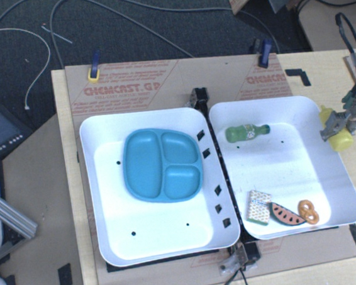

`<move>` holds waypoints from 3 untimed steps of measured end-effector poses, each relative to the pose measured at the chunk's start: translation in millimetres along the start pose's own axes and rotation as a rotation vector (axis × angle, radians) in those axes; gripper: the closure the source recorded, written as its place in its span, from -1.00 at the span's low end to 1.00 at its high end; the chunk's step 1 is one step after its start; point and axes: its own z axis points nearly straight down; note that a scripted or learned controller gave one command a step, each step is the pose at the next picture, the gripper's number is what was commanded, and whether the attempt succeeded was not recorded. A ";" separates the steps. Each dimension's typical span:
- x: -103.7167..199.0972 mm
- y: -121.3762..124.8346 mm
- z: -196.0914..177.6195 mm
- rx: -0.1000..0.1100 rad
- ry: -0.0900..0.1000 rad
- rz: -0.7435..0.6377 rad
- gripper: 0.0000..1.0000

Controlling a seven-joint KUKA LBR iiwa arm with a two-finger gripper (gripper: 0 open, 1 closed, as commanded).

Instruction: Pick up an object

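Claw sits at right edge, grip state you cannot tell; nothing lifted yet, green bottle, watermelon slice, pretzel remain in right bin.

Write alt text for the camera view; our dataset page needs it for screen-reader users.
Two white bins sit side by side: the left bin holds a blue divided plate, the right bin a green bottle, patterned packet, watermelon slice and pretzel.

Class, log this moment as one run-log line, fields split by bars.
gripper: right bin's right rim | right bin: bottle, watermelon, pretzel, packet | left bin: plate
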 end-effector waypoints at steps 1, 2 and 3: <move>48.4 -1.0 12.9 0.010 0.006 -0.003 1.00; 101.8 5.9 27.7 0.011 0.006 -0.004 1.00; 160.4 13.5 38.8 0.012 0.007 -0.004 1.00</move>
